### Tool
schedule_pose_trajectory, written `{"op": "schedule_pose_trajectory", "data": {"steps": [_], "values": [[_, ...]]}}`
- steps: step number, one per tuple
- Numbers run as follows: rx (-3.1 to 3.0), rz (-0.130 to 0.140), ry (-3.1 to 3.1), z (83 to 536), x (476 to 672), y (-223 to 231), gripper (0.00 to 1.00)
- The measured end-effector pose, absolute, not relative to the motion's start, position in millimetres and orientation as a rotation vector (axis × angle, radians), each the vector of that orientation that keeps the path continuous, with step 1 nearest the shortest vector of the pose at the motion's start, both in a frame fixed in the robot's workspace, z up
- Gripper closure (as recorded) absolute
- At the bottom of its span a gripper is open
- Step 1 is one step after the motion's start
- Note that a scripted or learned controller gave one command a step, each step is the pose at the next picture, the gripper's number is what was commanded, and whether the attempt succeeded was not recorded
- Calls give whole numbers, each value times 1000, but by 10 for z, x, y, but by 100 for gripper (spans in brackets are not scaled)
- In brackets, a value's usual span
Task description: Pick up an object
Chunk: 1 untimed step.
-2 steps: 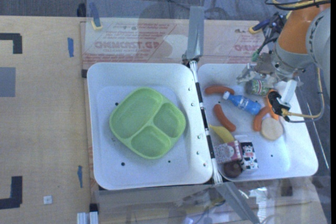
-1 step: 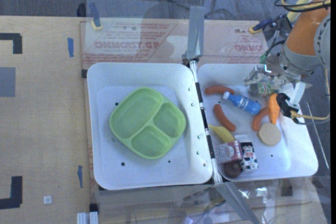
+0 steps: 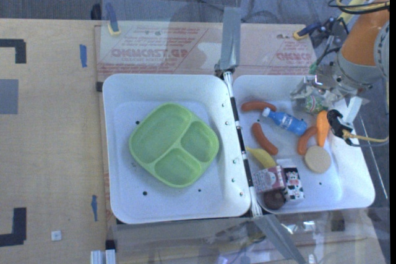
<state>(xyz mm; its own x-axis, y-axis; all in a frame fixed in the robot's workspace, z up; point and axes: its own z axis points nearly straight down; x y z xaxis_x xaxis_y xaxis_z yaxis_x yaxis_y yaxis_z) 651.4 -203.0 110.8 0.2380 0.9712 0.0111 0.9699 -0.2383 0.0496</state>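
Arm (image 3: pixel 362 40) reaches in from right, wrist over far right corner of right bin (image 3: pixel 352 191). Gripper (image 3: pixel 317 96) low over bin, whether it is released or clenched cannot be told. Blue bottle (image 3: pixel 286 121) lies just left of it, apart. Nearby: 2 sausages (image 3: pixel 258 106) (image 3: pixel 265 138), carrot (image 3: pixel 322 128), round biscuit (image 3: pixel 318 160), banana (image 3: pixel 262 158), small carton (image 3: pixel 272 178). Left bin (image 3: pixel 124 195) carries green divided plate (image 3: pixel 174 144) with 3 compartments. Both bins sit on counter (image 3: pixel 43 133).

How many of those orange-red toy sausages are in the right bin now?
2: one sausage lies near the bin's top-left, the other below it, left of the blue bottle. More may hide under the gripper.
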Motion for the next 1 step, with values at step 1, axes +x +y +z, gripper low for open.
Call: {"op": "schedule_pose_trajectory", "data": {"steps": [1], "values": [[2596,6,1772,869,6260,-1977,0]]}}
